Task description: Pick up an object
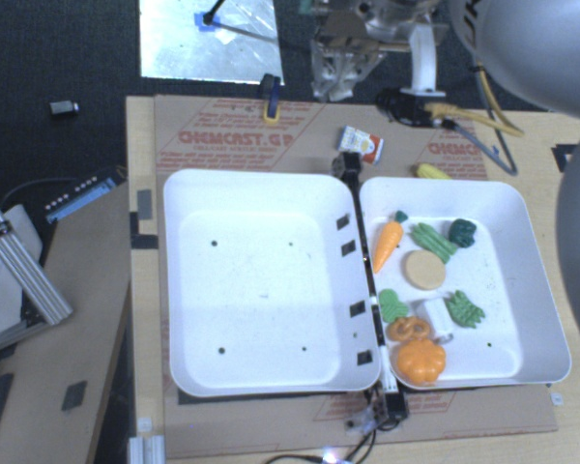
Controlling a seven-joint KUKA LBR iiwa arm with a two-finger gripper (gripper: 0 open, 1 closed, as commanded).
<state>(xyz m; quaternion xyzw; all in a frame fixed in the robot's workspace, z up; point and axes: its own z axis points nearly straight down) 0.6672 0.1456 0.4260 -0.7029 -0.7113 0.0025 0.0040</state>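
Observation:
The right bin (522, 288) holds several toy foods. Among them are an orange carrot (388, 243), a green bean pod (433, 241), dark green broccoli (462, 230), a round tan disc (426, 271), a green leafy piece (463, 308), a small white block (435, 316), a brown pretzel-like piece (407, 329) and an orange pumpkin (420, 361). My gripper (338, 73) hangs high over the bench's far edge, behind both bins and well away from the foods. Nothing shows in its grasp.
The left bin (261, 278) lies beside the right one, joined by a black clipped seam (362, 259). Behind the bins on the cardboard lie a small white and red carton (361, 143), a yellow banana (430, 172) and a yellow clamp (270, 100).

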